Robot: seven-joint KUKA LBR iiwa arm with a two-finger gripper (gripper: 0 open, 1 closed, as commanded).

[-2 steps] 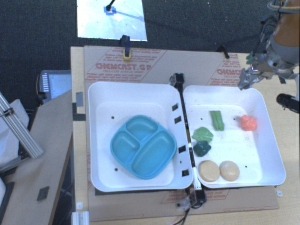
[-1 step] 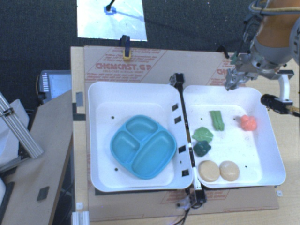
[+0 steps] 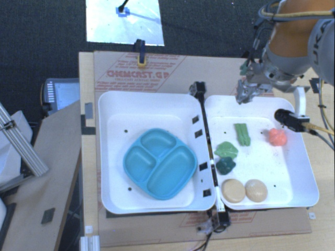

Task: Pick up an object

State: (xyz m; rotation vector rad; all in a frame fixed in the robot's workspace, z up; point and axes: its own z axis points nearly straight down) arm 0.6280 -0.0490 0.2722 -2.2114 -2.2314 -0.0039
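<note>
The gripper (image 3: pixel 245 95) hung above the right bin's (image 3: pixel 301 192) far rim, its jaws' state unreadable, clear of the green block (image 3: pixel 242 134) lying on the bin floor beneath, the nearest pick.

Blue plate (image 3: pixel 159 163), pink toy (image 3: pixel 278 137)

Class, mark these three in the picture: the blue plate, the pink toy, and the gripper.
blue plate (image 3: pixel 159 163), camera view, on the middle where its dividers meet.
pink toy (image 3: pixel 278 137), camera view, on its centre.
gripper (image 3: pixel 245 97), camera view, at its tips over the right bin's far edge.
</note>
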